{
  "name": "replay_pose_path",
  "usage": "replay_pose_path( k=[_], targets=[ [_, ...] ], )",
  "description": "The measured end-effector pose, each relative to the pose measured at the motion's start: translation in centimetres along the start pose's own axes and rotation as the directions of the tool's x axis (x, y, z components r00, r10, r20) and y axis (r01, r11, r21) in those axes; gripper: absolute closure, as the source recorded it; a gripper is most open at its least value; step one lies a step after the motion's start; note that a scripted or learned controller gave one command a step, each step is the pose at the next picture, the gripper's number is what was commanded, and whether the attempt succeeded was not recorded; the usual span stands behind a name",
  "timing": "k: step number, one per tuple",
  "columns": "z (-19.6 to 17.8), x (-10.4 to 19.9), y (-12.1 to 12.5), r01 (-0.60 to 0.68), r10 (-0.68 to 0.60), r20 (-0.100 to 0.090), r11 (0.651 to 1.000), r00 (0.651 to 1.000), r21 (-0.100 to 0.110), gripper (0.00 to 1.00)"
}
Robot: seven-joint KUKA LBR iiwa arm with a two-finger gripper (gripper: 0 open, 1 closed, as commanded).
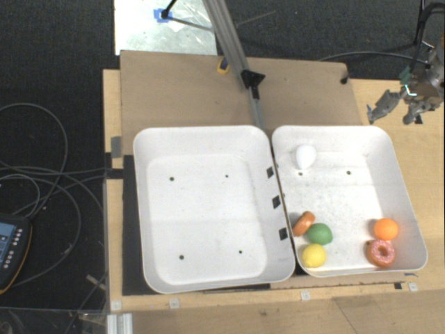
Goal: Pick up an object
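The right bin (389, 160) holds several small items. A white rounded object (304, 156) lies near its back left. An orange piece (303, 223), a green ball (319, 234) and a yellow fruit (313, 255) cluster at the front left, touching one another. An orange ball (386, 229) and a pink doughnut (381, 252) sit at the front right. My gripper (393, 118) hangs beyond the right bin's back right corner, above the bench. Its fingers are open with nothing between them.
The left bin (149, 186) sits beside the right one, joined by black clips (276, 202). A grey pole (229, 33) slants down to the bench behind the bins. Cables and a handheld pendant (12, 245) lie on the floor at left.
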State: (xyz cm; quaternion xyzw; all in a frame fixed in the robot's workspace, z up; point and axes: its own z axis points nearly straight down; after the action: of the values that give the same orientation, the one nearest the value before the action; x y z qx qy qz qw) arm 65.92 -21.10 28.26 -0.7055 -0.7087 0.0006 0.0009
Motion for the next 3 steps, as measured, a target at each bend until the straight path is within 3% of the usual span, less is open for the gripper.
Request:
replay_pose_path(
  k=[1,3],
  targets=[
    [-0.3,0.0,0.1,0.003,-0.003,0.002,1.0,1.0,-0.004,0.0],
    [8.0,0.6,-0.3,0.001,-0.001,0.001,1.0,1.0,-0.001,0.0]
  ],
)
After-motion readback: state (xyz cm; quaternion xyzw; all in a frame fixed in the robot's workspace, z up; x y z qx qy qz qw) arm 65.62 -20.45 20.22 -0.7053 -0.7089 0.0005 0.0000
